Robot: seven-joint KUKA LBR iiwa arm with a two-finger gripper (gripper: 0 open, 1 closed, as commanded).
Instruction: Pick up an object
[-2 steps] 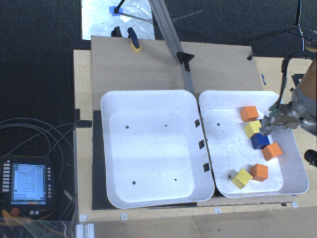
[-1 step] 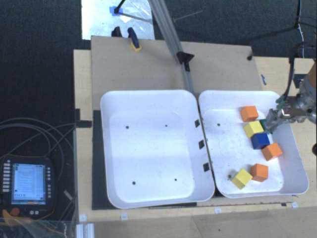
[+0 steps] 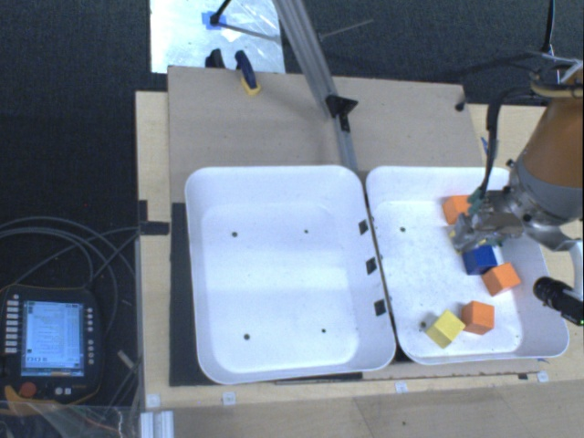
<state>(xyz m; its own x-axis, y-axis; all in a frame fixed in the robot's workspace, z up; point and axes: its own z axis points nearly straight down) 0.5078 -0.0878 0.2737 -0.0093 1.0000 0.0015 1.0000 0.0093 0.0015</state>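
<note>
i see the gripper (image 3: 476, 231) low in the right bin (image 3: 401, 336), just above the blue cube (image 3: 480, 259); grasp state unclear. nothing lifted yet; pick remains.

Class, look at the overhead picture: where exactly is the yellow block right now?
In the camera view, the yellow block lies in the right-hand bin, near its front edge, just left of an orange block.
</note>
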